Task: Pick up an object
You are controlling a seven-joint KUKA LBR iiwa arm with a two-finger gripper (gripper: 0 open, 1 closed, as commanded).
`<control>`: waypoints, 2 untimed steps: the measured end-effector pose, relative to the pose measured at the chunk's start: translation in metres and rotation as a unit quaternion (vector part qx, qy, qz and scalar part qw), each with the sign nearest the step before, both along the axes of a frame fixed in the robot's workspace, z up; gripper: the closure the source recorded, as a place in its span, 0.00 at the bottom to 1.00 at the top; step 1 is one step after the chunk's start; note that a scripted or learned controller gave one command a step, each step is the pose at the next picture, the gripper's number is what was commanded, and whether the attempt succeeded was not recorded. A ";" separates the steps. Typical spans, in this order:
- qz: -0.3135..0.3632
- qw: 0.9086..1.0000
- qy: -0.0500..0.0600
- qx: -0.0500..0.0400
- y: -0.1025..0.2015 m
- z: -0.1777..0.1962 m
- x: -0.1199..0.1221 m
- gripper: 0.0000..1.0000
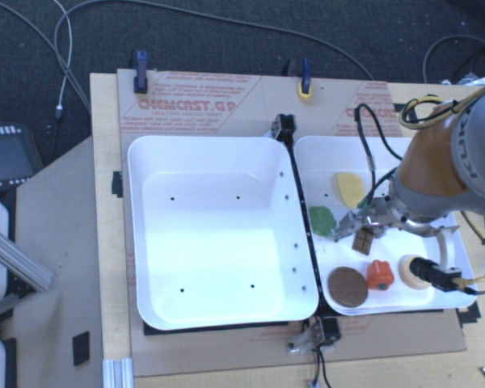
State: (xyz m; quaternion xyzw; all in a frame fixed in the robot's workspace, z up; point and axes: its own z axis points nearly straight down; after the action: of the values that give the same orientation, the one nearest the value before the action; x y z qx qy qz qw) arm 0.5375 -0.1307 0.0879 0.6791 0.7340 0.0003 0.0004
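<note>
brown disc [347,286] sits at the right bin's [388,148] near edge, orange piece [379,275] just beside it | gripper [357,227] low between green piece [322,219] and yellow piece [349,188] | fingers: can't tell tbh | step: reaching in | next: close on something, lift

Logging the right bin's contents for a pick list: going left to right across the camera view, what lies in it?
Green object → yellow object → orange-red object → tape roll. The brown disc and small brown block overlap others in order, so omitted.
</note>
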 end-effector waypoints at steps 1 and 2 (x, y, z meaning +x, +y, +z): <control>-0.038 0.999 0.000 0.000 0.015 0.000 0.044 0.00; -0.039 0.999 -0.001 0.000 0.014 0.011 0.044 1.00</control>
State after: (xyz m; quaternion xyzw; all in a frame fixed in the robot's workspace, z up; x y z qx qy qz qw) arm 0.5815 -0.1168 0.0993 0.7069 0.7073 0.0009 0.0010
